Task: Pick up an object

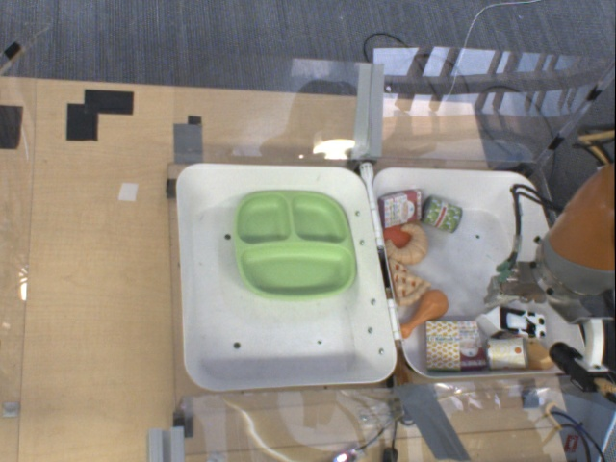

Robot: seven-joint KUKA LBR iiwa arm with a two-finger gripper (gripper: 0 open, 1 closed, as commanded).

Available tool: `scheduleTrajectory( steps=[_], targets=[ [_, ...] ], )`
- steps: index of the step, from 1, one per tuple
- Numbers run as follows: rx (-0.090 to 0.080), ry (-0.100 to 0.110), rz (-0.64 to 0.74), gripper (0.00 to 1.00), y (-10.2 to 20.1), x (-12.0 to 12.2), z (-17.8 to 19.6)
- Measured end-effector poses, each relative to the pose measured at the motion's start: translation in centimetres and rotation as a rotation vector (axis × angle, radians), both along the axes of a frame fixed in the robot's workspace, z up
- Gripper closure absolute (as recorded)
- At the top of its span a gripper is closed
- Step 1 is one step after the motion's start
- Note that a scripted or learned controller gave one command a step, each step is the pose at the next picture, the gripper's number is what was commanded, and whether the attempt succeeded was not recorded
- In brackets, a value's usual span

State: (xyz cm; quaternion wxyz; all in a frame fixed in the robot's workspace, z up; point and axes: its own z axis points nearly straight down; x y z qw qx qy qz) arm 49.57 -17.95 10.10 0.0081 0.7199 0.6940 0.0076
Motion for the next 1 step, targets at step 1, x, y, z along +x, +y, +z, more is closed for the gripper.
scheduleTrajectory(
  steps=[1],
  targets=[
    [-0.004,0.017,0.333,1.0,3.49,4.12,7.05]
  ],
)
